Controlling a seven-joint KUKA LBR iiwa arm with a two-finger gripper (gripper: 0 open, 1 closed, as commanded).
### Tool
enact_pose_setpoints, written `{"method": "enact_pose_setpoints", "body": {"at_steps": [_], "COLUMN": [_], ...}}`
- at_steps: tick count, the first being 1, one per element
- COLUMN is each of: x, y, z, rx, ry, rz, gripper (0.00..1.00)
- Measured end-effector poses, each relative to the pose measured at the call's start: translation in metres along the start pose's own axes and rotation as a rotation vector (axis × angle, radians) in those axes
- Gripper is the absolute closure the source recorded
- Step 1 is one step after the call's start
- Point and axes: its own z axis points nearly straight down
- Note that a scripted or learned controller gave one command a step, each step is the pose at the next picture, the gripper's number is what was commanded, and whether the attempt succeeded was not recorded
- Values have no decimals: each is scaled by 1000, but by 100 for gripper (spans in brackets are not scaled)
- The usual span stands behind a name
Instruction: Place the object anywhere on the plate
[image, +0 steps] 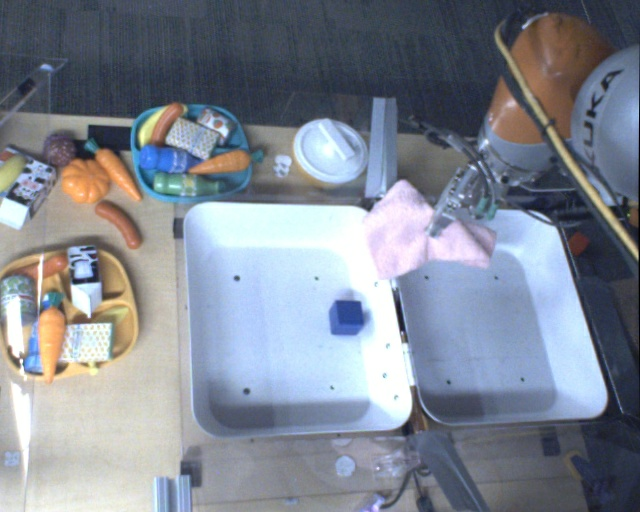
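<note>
A pink cloth (410, 238) hangs over the top of the wall between the two white bins. Its right part bunches up at the fingertips of my gripper (441, 222), which reaches in from the upper right and is shut on the cloth's upper edge. A small blue cube (347, 316) lies in the left bin (230, 390), right of its middle and well below the gripper. A yellow plate (122, 330) with toy food sits on the bench at far left. A blue plate (148, 185) piled with toy food stands behind the left bin.
A round white dish with a yellow rim (330, 150) stands behind the left bin, beside a grey upright post (379, 150). Loose toy vegetables (100, 185) lie at the bench's back left. The right bin (500, 350) holds only the cloth's right corner.
</note>
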Motion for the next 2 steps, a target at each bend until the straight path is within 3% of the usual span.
{"method": "enact_pose_setpoints", "body": {"at_steps": [1,2], "x": [24,47], "y": [37,79], "z": [3,7], "rx": [-2,-2], "ry": [-1,-2], "rz": [-403,-488], "gripper": [100,100]}}
